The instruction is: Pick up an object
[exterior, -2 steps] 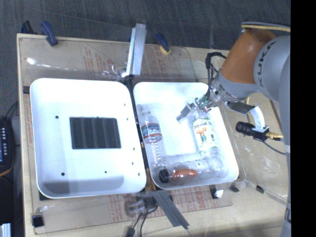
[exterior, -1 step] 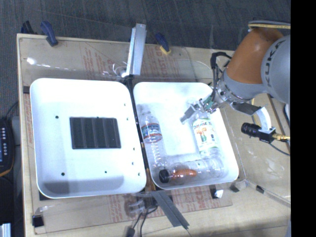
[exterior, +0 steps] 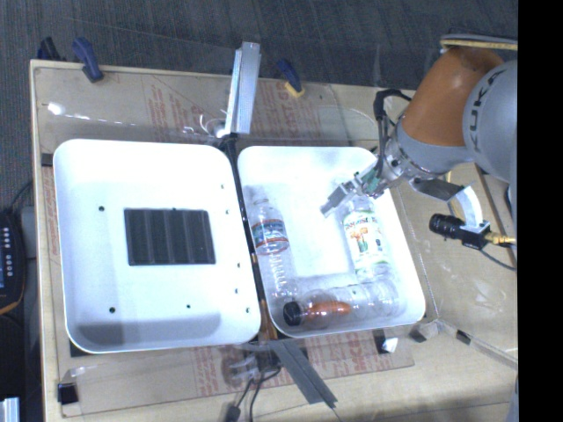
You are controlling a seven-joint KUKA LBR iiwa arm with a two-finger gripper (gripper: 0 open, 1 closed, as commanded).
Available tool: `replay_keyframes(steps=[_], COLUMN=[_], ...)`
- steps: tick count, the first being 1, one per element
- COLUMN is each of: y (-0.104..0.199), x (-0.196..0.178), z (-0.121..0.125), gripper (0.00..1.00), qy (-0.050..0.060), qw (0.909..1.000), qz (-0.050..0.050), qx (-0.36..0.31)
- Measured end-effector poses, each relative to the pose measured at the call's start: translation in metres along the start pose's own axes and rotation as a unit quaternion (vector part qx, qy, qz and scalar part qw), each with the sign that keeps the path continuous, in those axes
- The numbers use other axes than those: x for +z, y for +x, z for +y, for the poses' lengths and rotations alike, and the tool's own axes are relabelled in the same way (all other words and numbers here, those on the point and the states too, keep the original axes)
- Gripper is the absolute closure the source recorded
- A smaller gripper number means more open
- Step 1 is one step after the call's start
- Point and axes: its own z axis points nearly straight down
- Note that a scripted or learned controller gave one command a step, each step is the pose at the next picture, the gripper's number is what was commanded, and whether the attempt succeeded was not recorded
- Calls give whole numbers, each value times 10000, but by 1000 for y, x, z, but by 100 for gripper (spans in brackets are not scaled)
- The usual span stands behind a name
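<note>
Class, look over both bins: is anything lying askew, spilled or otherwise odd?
Nothing is spilled or broken. Three bottles lie on their sides in the right bin: one near the divider, one under the gripper, and one across the front.

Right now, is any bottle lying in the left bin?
No. All three bottles lie in the right bin, while the left bin holds a dark ribbed rectangular panel.

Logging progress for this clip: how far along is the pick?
Done: the gripper has reached into the right bin, by the top end of the white-labelled bottle. In hand: nothing visibly held. Left: grasp and lift; all three bottles lie in the bin, including the blue-labelled bottle and the one along the front.
</note>
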Motion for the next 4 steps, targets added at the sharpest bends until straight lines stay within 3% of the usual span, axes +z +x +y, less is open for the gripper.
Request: replay_keyframes(steps=[1, 2, 3, 4], y=[-2, 36, 10, 73], x=[4, -98, -38, 44], z=[6, -25, -13, 28], gripper=[0, 0, 0, 0], qy=[1, -2, 13, 16], qw=[9999, 9967, 9924, 9918], qz=[2, -3, 17, 20], qx=[-153, -810, -1228, -1276])
